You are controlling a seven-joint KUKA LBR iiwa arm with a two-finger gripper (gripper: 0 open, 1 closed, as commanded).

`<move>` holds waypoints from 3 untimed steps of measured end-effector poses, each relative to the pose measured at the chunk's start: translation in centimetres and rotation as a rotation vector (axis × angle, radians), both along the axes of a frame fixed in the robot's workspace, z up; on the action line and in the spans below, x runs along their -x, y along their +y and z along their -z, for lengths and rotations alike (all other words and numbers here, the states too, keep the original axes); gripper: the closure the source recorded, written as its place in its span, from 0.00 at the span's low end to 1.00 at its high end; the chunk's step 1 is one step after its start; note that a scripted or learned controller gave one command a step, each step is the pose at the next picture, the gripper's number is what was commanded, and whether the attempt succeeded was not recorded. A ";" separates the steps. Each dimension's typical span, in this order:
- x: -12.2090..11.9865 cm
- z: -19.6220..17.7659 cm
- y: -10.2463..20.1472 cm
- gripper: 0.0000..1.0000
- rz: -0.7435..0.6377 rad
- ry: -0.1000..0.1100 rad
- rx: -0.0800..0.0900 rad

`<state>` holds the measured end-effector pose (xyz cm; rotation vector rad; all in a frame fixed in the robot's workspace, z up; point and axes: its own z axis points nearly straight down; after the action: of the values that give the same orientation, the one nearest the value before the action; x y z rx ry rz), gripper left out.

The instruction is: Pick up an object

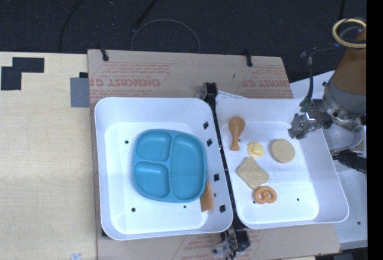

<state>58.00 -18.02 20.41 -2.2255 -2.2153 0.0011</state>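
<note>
The right bin (335, 193) holds 5 toy foods. The arm (350, 82) sits at its far right edge, and the hand (301, 126) hangs just right of and above the round tan biscuit (282, 150), the nearest piece: a flat pale disc with no long axis. Whether the hand is spread or pressed together, I cannot tell.

Two white bins (119, 127) of smooth, faintly glossy plastic sit on a matt brown cardboard sheet (179, 76) printed in red. A sky-blue divided plate (169, 165) shows a soft plastic sheen, while the toy bread slice (252, 173) looks rough and grainy beside a glossy pretzel (264, 195). The pale wood bench (42, 163) appears matt.
</note>
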 end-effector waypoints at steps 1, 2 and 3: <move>0.5 -1.4 5.3 1.00 -0.009 0.001 -0.002; 1.1 -2.1 11.5 1.00 -0.010 0.001 -0.003; 0.9 -2.1 17.1 1.00 -0.010 0.002 -0.003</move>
<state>57.13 -0.97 22.47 -2.2123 -2.2241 0.0003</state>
